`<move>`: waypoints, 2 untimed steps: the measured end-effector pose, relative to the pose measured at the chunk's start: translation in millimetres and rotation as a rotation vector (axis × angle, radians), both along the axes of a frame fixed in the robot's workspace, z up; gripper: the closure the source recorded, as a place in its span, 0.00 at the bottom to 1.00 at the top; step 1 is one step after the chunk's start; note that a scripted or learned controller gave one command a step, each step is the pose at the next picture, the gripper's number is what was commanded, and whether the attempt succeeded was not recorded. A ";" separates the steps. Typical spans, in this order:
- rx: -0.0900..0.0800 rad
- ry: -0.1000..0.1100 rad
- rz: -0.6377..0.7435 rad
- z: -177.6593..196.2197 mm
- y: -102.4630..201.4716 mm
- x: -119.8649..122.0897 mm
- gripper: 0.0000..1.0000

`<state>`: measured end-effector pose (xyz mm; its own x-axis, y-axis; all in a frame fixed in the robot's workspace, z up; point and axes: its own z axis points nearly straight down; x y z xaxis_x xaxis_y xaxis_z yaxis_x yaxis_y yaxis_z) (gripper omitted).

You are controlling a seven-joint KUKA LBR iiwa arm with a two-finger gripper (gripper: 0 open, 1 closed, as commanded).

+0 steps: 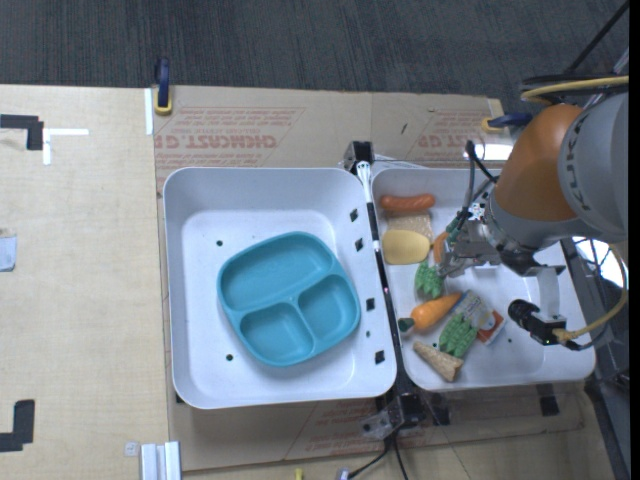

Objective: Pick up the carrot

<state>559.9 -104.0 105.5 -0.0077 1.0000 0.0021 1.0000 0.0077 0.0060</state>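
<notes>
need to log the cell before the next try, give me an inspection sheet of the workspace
surface: brown board bench bearing two shallow white bins, left bin and right bin, side by side
job's things: carrot lies in the right bin, green top toward the left bin, not held
clutter: blue divided plate in the left bin; in the right bin a sausage, pale yellow piece, green leafy piece, green ridged piece, tan wedge
grippers: pincer low over the right bin, above the carrot; finger state not clear
cables: black cable below the bins; black cables at upper right
surroundings: dark floor beyond the bench
</notes>
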 end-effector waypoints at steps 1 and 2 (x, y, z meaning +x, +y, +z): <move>0.000 0.000 -0.001 0.0 0.1 -0.1 0.00; -0.003 0.007 -0.086 -13.7 -7.3 27.6 0.00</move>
